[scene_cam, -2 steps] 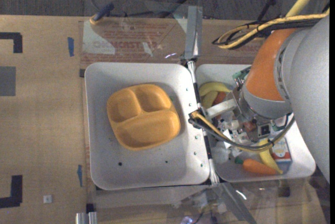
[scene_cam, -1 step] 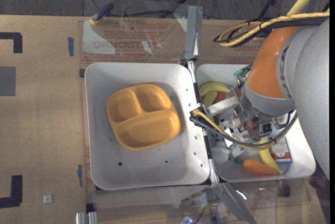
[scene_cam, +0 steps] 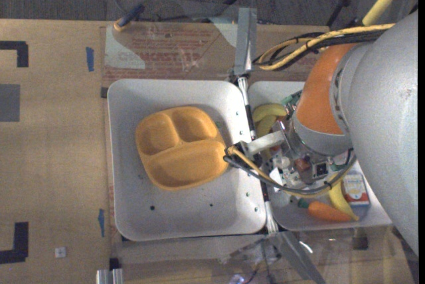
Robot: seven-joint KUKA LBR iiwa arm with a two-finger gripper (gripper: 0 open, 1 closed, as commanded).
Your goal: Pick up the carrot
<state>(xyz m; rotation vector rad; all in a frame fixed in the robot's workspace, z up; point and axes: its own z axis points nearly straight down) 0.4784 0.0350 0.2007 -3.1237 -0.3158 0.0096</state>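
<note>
The carrot (scene_cam: 327,211), orange with a green stub, lies near the front edge of the right bin (scene_cam: 372,221). The arm reaches in from the right, and its orange band and wrist cover most of that bin. The gripper (scene_cam: 287,166) hangs over the bin's left side, up and left of the carrot, amid cables and small parts. Nothing is visibly held.
The left bin (scene_cam: 133,210) holds a yellow divided plate (scene_cam: 180,146). In the right bin lie a yellow banana (scene_cam: 265,115) at the back left, another banana (scene_cam: 340,199) beside the carrot, and a small carton (scene_cam: 356,188). A metal bar (scene_cam: 244,44) stands between the bins.
</note>
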